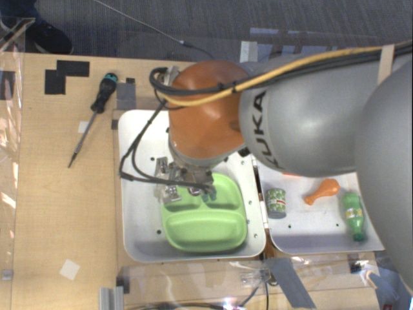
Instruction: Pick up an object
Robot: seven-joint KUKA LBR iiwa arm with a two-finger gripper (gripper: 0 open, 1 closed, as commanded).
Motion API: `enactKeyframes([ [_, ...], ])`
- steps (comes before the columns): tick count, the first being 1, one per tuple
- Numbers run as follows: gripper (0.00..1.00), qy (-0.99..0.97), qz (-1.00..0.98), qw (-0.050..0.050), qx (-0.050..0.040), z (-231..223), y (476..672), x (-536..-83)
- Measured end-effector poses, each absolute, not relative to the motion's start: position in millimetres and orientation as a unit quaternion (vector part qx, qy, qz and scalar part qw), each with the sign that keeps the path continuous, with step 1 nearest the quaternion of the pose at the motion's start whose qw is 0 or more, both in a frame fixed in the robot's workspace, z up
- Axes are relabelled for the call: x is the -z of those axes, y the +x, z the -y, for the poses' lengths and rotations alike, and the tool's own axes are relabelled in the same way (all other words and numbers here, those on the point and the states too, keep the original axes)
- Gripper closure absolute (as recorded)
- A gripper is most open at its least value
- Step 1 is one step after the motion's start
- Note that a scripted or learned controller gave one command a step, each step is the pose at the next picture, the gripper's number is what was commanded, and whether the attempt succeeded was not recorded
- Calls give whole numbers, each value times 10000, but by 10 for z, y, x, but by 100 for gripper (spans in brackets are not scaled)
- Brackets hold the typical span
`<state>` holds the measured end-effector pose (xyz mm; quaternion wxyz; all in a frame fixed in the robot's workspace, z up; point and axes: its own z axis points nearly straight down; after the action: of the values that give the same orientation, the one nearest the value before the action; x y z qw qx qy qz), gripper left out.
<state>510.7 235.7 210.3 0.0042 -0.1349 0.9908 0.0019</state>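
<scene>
My claw (188, 192) is low over the green dish (205, 221) in the left bin (139, 173), middle of the frame. I cannot tell how it is set. Next I must grab the dish's edge and lift.

- The arm (322, 108) covers the right bin's (322, 234) upper part and runs off the right edge.
- The end effector (187, 189) sits under the wrist; its fingertips are too hidden to read.
- The green container's (206, 225) top edge is covered.
</scene>
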Motion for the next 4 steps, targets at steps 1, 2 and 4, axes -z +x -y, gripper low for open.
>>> enactKeyframes([
  [1, 100, -3366, -9416, 44, -12, -2359, 4997, -2168],
  [2, 100, -2081, -9781, 39, -15, -2309, 5067, -2069],
  [4, 100, -2044, -9789, 44, -15, -2358, 5095, -2064],
])
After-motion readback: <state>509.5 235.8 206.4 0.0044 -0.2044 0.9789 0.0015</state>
